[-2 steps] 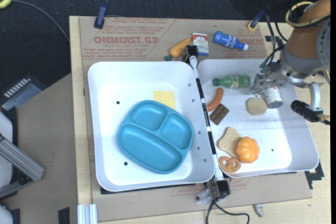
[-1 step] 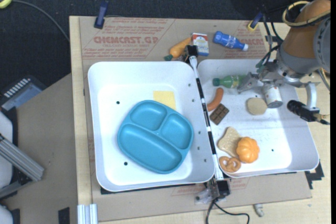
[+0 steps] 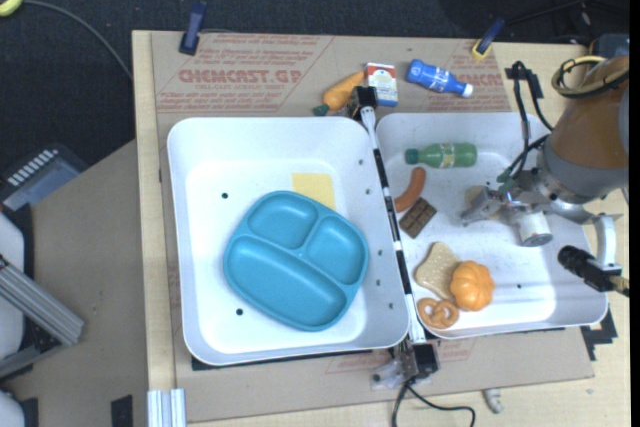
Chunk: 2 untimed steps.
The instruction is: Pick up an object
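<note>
My gripper [image 3: 483, 205] hangs over the bare middle of the right bin [image 3: 560, 310], and the grey arm reaches in from the right. Left of it lie a reddish sausage [image 3: 411, 187] and a brown chocolate piece [image 3: 416, 215]. A green bottle [image 3: 443, 155] lies toward the bin's far side. Nearer the front sit a bread slice [image 3: 435, 267], an orange fruit [image 3: 472, 284] and a pretzel [image 3: 437, 313]. The gripper touches none of these. The left bin [image 3: 200, 165] holds a blue divided plate [image 3: 295, 258] and a yellow cheese slice [image 3: 314, 186].
On the board behind the bins lie a carrot [image 3: 342, 91], a small white and red carton [image 3: 381, 83] and a blue bottle [image 3: 438, 78]. Blue clamps [image 3: 192, 27] grip the board's far edge. Cables [image 3: 528, 105] hang beside the arm at the right.
</note>
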Tool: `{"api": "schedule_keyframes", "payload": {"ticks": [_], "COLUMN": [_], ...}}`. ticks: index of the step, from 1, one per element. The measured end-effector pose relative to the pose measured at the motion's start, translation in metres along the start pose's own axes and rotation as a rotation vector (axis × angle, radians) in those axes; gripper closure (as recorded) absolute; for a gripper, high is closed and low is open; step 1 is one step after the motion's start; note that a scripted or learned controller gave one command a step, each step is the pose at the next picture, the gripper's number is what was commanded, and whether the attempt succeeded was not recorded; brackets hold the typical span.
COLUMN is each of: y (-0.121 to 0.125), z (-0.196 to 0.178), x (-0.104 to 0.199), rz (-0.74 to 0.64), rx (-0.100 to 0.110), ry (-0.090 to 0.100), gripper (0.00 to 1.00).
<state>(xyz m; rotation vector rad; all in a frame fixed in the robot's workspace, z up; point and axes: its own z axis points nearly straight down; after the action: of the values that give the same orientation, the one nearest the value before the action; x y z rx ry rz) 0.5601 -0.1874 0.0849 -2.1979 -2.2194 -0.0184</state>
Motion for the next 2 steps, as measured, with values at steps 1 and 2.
{"api": "schedule_keyframes", "payload": {"ticks": [1,2], "y": [0.062,0.098], "z": [0.000,0.005], "x": [0.020,-0.019], "rz": [0.007,0.004], "rx": [-0.007,0.036], "ry": [-0.018,-0.014], "gripper": [0.00,0.00]}}
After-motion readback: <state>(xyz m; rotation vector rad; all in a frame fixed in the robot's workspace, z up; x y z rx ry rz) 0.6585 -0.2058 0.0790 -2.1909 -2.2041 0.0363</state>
